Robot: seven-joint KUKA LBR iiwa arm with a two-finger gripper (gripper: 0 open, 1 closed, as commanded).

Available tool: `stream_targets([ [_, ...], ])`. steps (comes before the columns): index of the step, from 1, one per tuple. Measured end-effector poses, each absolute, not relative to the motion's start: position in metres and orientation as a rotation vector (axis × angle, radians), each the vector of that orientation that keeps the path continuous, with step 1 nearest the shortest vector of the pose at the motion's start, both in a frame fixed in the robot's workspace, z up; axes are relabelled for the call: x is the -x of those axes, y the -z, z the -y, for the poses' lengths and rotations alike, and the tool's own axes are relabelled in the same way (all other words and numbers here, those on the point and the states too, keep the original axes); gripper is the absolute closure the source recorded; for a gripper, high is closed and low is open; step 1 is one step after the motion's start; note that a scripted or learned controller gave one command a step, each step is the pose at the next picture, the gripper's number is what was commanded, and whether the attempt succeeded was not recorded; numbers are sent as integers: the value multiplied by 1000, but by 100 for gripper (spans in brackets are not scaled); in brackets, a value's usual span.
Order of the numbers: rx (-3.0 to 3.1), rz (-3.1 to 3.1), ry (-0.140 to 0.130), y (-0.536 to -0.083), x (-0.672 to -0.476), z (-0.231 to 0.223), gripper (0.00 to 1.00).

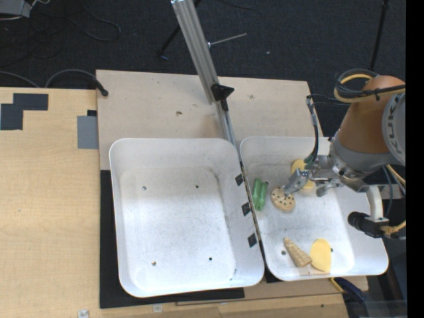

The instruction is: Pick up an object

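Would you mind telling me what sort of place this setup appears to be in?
Most likely a robotics lab set up for grasping trials. A grey and orange arm reaches over two white bins on a bench, small toy items lie in the right one, and loose cables trail across the dark floor behind.

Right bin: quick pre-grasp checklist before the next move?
1. Targets present in right bin: ok. Green object, tan spotted piece, cone-shaped piece and yellow piece all lie loose.
2. Gripper over the right bin: ok, hovering by the spotted piece.
3. Gripper holding anything: cannot tell; a yellow thing shows behind it, contact unclear.
4. Finger opening: cannot tell.
5. Green object clear of the divider: not ok, it lies right beside the wall.
6. Cone-shaped and yellow pieces apart: not ok, they look to be touching.
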State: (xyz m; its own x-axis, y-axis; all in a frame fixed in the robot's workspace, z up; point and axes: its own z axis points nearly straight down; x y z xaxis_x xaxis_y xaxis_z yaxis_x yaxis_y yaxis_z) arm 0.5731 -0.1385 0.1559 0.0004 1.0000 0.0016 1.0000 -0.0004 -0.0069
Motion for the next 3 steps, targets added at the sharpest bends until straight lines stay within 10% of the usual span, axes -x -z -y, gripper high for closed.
stream_targets([
  [2,2223,2219,-1,-92,-567,142,0],
  [3,2229,2211,-1,-102,-567,143,100],
])
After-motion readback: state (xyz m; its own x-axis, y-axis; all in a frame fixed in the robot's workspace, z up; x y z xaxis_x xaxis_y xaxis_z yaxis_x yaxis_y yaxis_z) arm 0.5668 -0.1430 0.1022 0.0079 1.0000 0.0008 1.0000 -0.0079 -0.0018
